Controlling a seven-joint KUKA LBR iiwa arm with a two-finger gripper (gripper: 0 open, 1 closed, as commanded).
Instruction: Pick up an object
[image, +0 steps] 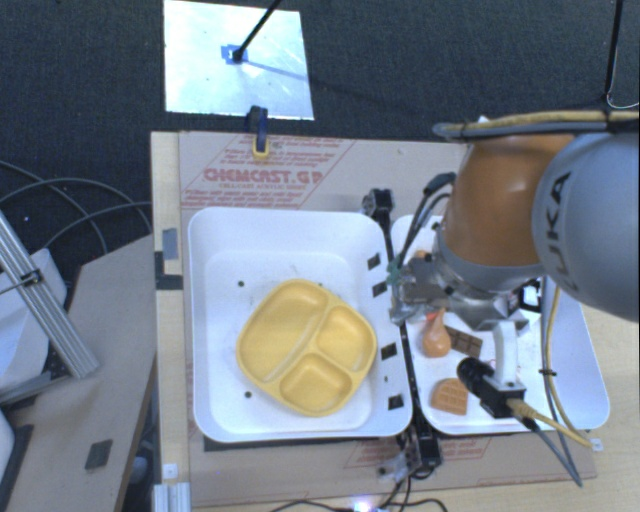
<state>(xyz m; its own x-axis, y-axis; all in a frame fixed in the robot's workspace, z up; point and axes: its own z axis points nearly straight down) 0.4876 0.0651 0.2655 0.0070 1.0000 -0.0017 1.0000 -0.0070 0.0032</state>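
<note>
From above, the arm hangs over the right bin, hiding the gripper, grip unreadable. An orange pear and waffle lie there. A yellow tray fills the left bin; cardboard underlies both, on dark carpet

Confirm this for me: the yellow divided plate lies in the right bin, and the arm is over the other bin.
Wrong bin. The camera view shows the yellow divided plate lying in the left bin; the arm is over the other bin, the right one.
</note>
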